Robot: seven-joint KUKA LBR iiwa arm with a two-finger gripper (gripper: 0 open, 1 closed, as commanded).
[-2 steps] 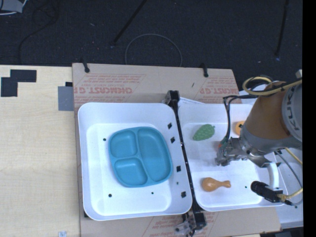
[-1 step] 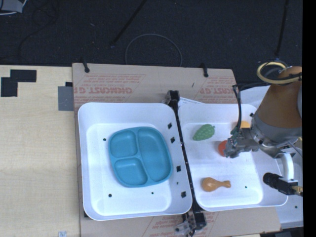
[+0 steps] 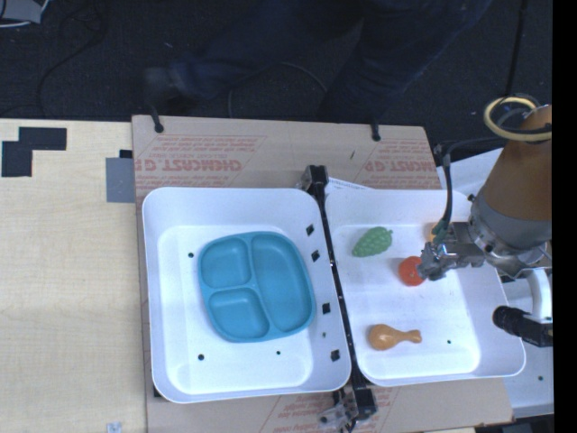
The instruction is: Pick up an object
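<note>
Red object [image 3: 411, 271] lies in the right bin [image 3: 487, 354], touching the gripper [image 3: 435, 264]; whether it is gripped I cannot tell. Green piece [image 3: 372, 242] sits just beside it, orange piece [image 3: 393, 336] nearer the front.

Grey arm [image 3: 518, 215] at the right edge of the frame, capped with a broad orange band [image 3: 527, 174] that tapers upward. Above the band, a yellowish ring of cable [image 3: 509, 115] looped near the upper right. Black cable [image 3: 446, 183] running down the arm's left side toward the wrist. Small dark metal hand [image 3: 435, 262] with blurred mechanical detail. Black and white fittings [image 3: 527, 318] at lower right.
</note>
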